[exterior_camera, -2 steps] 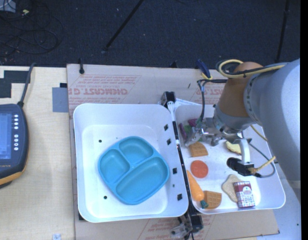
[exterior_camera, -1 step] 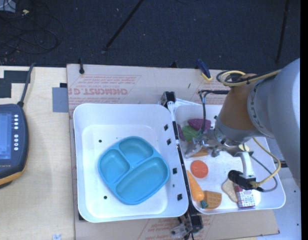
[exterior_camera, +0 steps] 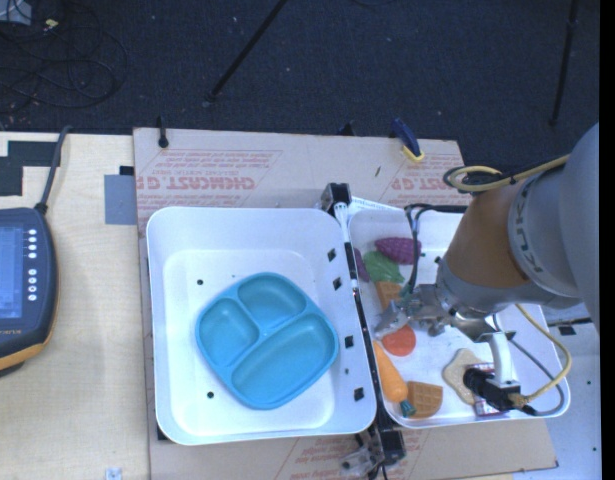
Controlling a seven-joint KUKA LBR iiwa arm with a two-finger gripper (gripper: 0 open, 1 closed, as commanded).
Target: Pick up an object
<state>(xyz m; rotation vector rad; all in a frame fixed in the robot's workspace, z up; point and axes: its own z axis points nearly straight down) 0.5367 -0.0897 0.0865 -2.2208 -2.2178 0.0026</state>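
Observation:
My gripper [exterior_camera: 404, 315] is low in the left half of the right bin [exterior_camera: 553, 408], at the end of the grey arm with the orange band. A red round toy [exterior_camera: 398, 342] lies just in front of it, and a small orange piece [exterior_camera: 389, 290] lies just behind it. Further back are a purple toy vegetable [exterior_camera: 395, 248] and a green one [exterior_camera: 380, 266]. An orange carrot [exterior_camera: 390, 373], a tan waffle-like piece [exterior_camera: 424, 398] and a pale bread slice [exterior_camera: 459, 370] lie toward the front. I see nothing lifted off the bin floor.
The left bin [exterior_camera: 177, 238] holds a blue divided plate [exterior_camera: 267, 340]. A black divider with clips [exterior_camera: 349, 298] runs between the two bins. A handheld control pendant [exterior_camera: 12, 278] lies on the bench at far left. A yellow cable [exterior_camera: 547, 368] loops over the right bin.

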